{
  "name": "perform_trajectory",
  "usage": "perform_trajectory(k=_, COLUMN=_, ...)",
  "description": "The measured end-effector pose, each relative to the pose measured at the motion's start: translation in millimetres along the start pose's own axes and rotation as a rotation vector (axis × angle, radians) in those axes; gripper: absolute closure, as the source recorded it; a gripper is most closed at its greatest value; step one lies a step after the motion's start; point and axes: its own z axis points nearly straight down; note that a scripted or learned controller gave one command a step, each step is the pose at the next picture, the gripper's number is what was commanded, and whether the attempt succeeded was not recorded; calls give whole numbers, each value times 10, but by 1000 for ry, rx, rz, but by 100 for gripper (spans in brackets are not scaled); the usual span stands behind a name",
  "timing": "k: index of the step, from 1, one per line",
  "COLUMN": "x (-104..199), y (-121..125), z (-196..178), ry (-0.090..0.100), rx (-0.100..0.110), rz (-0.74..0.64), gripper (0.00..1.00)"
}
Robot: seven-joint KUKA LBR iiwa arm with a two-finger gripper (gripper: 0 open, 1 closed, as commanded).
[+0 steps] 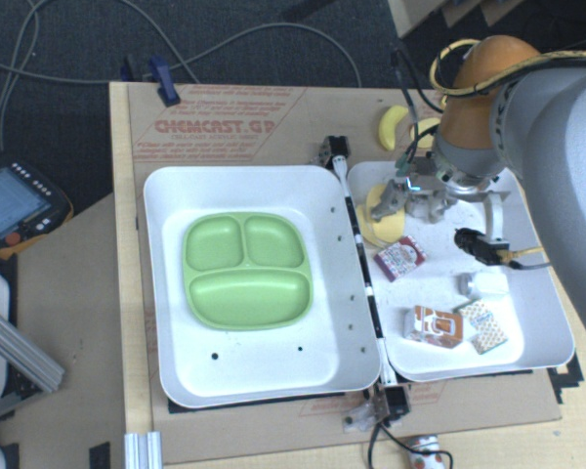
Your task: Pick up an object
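Yellow banana [383,225] lies at the right bin's [537,345] left wall, long axis running up-down the view; the gripper [407,191] sits over its upper end, finger state indeterminate

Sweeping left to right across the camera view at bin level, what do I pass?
Green divided plate in the left bin → yellow object → red-and-white packet → orange-and-white packet → patterned packet.
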Motion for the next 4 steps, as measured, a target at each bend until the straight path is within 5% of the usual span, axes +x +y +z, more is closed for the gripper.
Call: perform_trajectory(k=4, x=2, y=0, z=0, ry=0, rx=-1, rz=1, gripper=0)
